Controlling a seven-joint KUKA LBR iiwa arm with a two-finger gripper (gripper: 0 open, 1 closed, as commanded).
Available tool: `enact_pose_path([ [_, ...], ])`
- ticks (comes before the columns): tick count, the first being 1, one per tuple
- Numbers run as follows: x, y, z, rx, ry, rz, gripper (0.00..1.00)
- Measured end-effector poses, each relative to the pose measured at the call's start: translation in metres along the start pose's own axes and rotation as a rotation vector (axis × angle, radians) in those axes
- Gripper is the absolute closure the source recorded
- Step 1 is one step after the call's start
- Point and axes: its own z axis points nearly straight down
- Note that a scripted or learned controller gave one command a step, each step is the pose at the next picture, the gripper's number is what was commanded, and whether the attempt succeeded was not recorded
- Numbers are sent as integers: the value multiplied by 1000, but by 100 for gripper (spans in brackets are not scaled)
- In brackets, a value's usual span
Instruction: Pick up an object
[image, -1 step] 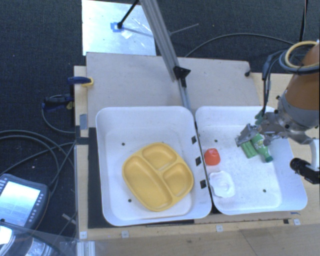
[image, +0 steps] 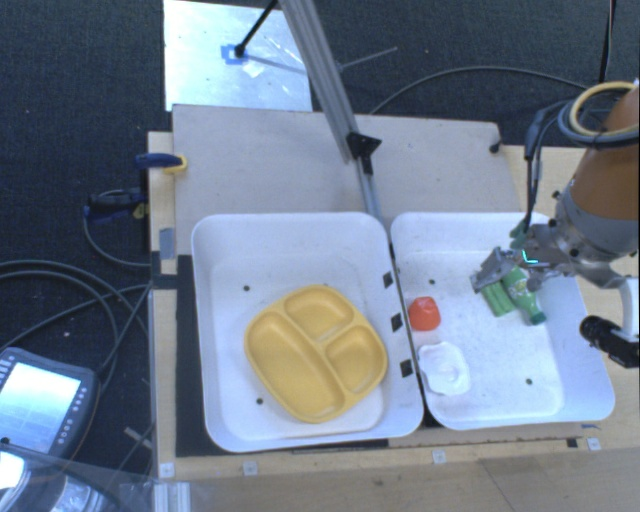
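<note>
A green bottle-like object lies in the right bin, near its far right side. My gripper hangs right over the green object's upper end and hides part of it; I cannot tell whether it touches it. A small red-orange object sits by the right bin's left wall. Just in front of it lies a crumpled white object. In the left bin rests a yellow divided plate.
The arm's grey and orange wrist reaches over the right bin's far right corner. A slanted metal pole runs down to the gap between the bins. Cables and a pendant lie left of the bench.
</note>
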Motion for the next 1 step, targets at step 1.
enact_pose_path([
  [1,-1,0,42,6,0,2,0],
])
